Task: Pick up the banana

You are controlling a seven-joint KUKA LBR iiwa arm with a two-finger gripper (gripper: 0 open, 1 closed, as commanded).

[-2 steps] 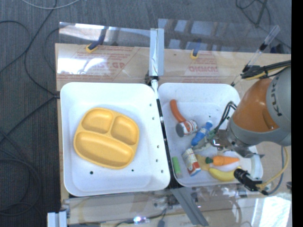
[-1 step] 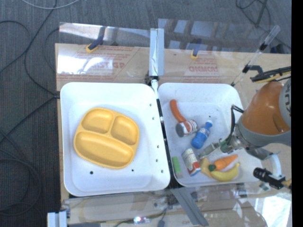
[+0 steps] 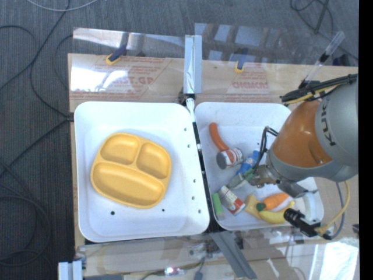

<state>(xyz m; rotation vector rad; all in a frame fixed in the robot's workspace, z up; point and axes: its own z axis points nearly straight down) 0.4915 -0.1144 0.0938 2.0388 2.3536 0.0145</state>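
The banana (image 3: 269, 216) lies near the front edge of the right bin (image 3: 245, 114), just below a carrot (image 3: 275, 201) and beside a small red-and-white packet (image 3: 232, 198). The gripper (image 3: 252, 175) hangs over the middle of that bin, close to a small can (image 3: 229, 157) and a blue item (image 3: 249, 163) — whether it is open or closed, I cannot tell. A red sausage (image 3: 215, 136) sits farther back. The left bin (image 3: 87, 121) holds a yellow divided plate (image 3: 131, 169) — three compartments.
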